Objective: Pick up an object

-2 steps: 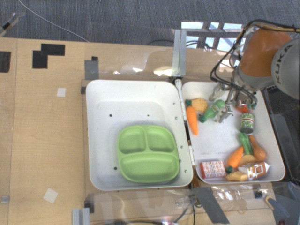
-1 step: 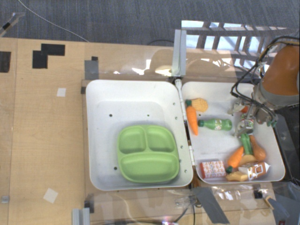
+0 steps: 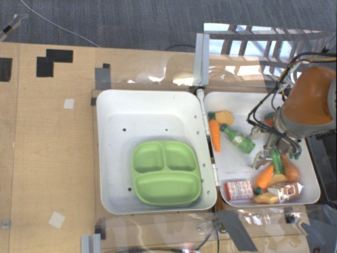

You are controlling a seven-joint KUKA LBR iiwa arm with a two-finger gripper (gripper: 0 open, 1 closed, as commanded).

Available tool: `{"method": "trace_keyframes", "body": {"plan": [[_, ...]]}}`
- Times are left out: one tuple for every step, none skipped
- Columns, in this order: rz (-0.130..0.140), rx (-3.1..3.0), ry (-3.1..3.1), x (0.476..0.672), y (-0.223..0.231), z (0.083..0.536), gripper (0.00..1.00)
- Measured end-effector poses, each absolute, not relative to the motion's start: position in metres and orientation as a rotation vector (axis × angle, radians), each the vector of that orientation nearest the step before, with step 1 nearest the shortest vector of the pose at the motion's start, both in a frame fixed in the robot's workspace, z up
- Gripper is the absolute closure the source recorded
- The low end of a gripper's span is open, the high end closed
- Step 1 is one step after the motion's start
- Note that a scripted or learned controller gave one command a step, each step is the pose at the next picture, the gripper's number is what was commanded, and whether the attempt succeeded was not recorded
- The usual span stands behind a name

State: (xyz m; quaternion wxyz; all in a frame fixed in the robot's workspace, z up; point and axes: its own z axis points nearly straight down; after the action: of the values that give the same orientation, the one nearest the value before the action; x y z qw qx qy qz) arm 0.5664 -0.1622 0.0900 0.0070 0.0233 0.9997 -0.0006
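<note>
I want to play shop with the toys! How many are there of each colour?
Green: 2, the divided plate and the bottle
Orange: 3, one carrot by the divider and two carrots beneath the gripper
Yellow: 1, the corn
Red and white: 2, the box and the carton
Total: 8

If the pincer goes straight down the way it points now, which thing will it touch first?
Probably the orange carrot lying just below the pincer in the right bin. Depth is unclear from above, so it may land on the bin floor beside it.

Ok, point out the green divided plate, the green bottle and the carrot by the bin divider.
green divided plate [image 3: 166,172], camera view, centre ridge.
green bottle [image 3: 238,139], camera view, mid-body.
carrot [image 3: 215,135], camera view, orange body.
</note>
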Motion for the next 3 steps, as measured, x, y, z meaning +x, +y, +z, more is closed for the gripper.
{"method": "trace_keyframes", "body": {"plan": [[0.003,0.046,3.129,0.649,-0.117,0.088,0.00],[-0.008,0.038,3.128,0.569,-0.187,0.090,0.00],[-0.012,0.023,3.108,0.576,-0.184,0.105,1.00]]}}
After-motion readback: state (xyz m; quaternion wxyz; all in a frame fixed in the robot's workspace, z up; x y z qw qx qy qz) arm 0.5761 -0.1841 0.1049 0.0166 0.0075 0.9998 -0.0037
